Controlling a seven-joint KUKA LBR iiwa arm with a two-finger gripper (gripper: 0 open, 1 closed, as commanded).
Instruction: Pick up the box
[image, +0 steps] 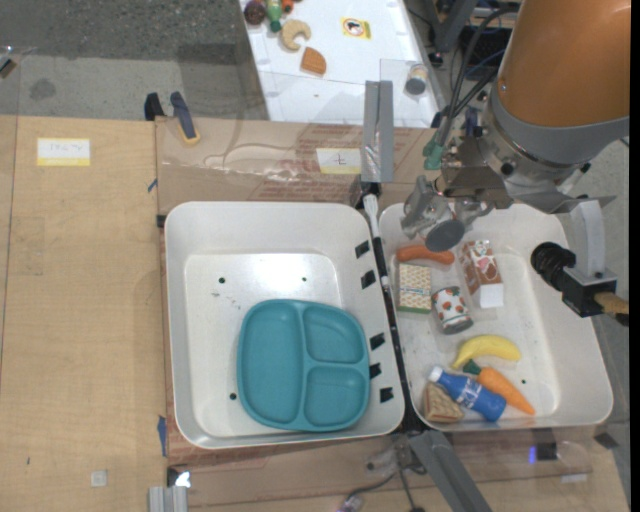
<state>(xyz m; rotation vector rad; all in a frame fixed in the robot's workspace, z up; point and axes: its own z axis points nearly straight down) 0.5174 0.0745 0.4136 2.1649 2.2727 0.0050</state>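
White plastic forms both bins, and the right bin serves as landmark. In the camera view, the box lies flat near that bin's left wall, just beside a small can, likely scattered there for picking. A carton sits toward the bin's middle, a banana nearer its front. The gripper hangs over the bin's back left corner, just behind the box; whether it is spread or closed I cannot tell. Nothing appears held.

The arm was cut off by the top and right edges. Its bulk hid the right bin's far rim. The tool looked blurred.
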